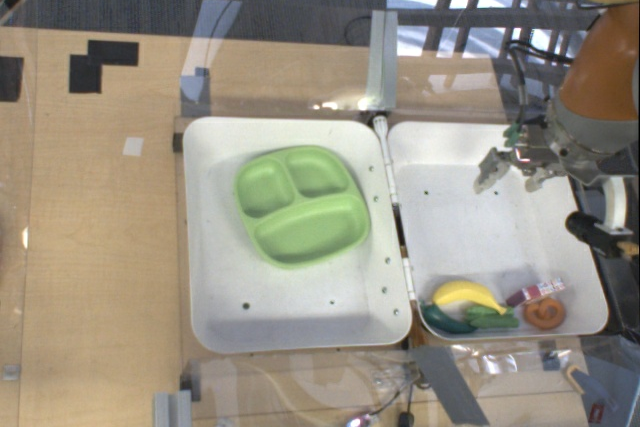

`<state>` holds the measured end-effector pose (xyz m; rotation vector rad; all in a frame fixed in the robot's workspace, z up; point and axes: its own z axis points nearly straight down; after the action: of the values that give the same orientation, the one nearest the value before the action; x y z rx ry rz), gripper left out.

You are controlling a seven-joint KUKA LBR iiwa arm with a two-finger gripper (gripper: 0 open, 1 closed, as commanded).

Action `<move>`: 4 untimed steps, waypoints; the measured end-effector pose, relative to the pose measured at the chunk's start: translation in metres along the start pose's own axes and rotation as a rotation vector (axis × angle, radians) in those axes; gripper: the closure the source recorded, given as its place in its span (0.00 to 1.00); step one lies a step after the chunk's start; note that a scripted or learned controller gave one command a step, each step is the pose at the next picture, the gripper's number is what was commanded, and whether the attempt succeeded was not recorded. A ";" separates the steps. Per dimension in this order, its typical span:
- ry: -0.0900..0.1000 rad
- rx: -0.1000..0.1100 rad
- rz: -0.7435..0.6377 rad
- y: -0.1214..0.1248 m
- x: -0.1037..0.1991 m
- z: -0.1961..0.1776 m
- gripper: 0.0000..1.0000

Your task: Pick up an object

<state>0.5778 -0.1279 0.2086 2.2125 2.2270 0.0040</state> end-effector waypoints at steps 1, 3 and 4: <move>0.000 -0.003 -0.045 -0.056 0.017 0.113 0.00; -0.002 -0.024 -0.146 -0.054 0.035 0.103 1.00; -0.007 -0.018 -0.025 -0.080 -0.048 0.115 1.00</move>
<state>0.4981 -0.1762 0.0930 2.1718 2.2423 0.0157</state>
